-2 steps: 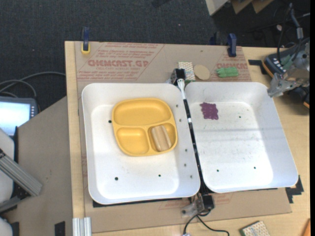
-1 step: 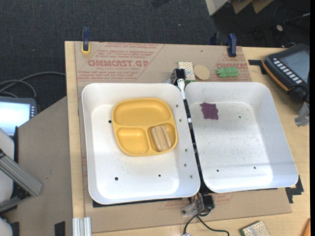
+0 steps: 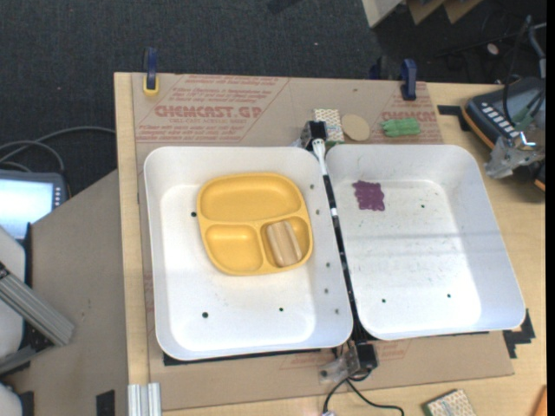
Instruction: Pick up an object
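Note:
A yellow divided plate (image 3: 251, 206) lies in the left white bin (image 3: 173, 302). A tan bread-like piece (image 3: 281, 242) rests in the plate's lower right compartment. A small purple grape bunch (image 3: 369, 194) lies at the back left of the right white bin (image 3: 451, 284).
Behind the bins on the brown board sit a tan round disc (image 3: 355, 127), a green object (image 3: 401, 127) and a small patterned piece (image 3: 326, 118). Blue clamps (image 3: 151, 69) (image 3: 408, 78) hold the board's far edge. Equipment (image 3: 512, 120) stands at the right.

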Controlling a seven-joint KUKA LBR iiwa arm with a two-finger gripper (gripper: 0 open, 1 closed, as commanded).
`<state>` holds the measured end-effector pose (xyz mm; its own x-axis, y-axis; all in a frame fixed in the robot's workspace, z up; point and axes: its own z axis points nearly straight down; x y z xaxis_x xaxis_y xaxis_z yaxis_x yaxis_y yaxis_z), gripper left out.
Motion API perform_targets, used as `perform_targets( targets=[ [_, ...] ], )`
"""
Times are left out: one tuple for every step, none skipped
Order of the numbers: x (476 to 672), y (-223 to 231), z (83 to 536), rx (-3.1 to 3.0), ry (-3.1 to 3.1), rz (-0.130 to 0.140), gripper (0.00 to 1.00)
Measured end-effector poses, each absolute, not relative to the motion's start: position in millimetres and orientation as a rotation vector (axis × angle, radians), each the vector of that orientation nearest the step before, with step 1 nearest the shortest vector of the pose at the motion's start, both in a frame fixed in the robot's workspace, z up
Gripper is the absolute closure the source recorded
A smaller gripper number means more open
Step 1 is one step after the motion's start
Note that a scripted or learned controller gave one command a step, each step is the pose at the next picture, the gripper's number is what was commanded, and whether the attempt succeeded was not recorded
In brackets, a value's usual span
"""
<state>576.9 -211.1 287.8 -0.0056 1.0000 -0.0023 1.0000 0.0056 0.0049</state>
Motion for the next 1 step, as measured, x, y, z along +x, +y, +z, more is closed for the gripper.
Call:
perform_targets(
  targets=[
    [595.9,-178.9,263.0,2.219,2.228,-0.001,1.00]
  ],
)
